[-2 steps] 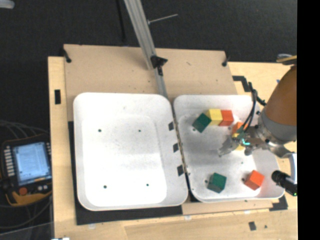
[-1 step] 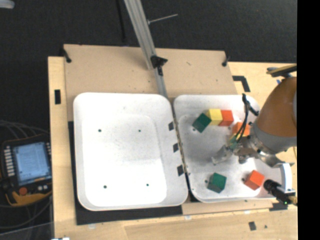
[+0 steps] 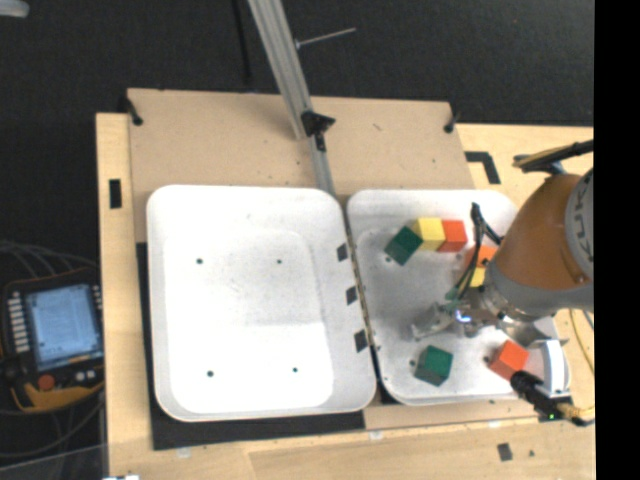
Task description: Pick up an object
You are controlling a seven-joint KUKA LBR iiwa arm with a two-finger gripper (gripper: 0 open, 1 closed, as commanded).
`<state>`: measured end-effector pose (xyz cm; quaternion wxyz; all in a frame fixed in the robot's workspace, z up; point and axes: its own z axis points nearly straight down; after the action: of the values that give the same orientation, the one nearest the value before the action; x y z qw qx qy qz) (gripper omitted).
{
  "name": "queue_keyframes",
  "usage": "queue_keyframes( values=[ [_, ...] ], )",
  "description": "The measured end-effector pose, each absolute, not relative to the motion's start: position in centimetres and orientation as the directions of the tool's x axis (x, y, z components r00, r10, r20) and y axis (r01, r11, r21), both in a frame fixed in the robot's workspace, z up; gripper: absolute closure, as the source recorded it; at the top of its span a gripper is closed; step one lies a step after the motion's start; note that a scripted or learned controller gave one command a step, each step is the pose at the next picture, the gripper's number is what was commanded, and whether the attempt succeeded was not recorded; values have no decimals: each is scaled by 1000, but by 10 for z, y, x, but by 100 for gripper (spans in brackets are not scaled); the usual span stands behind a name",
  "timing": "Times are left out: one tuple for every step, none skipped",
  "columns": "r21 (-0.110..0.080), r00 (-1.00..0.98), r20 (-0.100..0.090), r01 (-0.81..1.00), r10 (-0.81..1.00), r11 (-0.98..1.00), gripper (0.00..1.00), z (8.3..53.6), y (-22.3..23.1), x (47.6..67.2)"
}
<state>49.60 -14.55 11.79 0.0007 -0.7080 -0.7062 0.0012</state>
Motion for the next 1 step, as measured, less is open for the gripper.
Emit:
queue_keyframes(
  values=[
    [1, 3, -3, 1000, 1000, -3, 0, 97, -148, 497]
  ],
)
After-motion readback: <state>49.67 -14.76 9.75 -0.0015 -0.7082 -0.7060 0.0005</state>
